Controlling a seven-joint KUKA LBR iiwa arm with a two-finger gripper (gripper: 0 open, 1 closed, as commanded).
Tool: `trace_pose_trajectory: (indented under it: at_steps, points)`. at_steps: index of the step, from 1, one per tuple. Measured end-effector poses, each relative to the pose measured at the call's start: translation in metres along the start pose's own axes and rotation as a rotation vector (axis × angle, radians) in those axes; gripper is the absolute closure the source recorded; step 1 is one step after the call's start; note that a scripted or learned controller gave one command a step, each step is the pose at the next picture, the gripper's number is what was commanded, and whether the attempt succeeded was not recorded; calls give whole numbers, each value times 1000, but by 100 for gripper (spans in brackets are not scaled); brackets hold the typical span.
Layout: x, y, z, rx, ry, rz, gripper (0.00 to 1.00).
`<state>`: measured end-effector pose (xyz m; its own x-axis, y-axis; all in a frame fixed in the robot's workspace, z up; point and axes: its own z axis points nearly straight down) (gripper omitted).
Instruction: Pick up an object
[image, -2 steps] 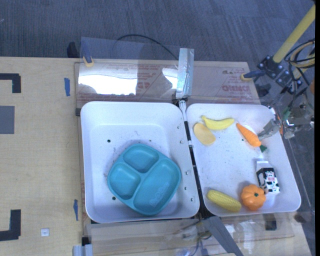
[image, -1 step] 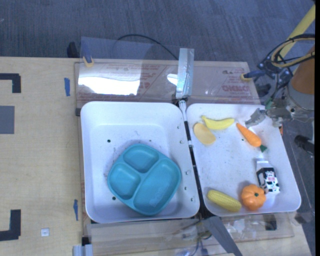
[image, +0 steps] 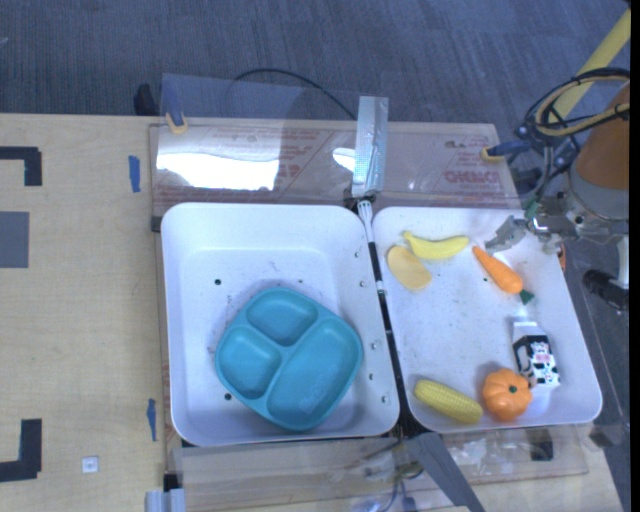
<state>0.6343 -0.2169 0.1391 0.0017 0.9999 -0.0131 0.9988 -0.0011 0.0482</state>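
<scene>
The gripper is seen low at the right bin's far corner; whether it is open cannot be told. The carrot lies just beside and below it, the banana further left. A grasp here could be spoiled by the bin wall, or the carrot could be nudged aside.

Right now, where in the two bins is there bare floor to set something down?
Right bin: the middle is bare, bordered by the banana and carrot above, and the corn and pumpkin below. Its top and lower right corner are crowded. Left bin: a bare strip along the top, above the blue plate.
</scene>
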Motion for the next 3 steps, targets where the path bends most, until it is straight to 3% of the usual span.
trace_pose_trajectory:
  at_steps: [3]
  points:
    - [5,5,3,-11,-5,-2,0]
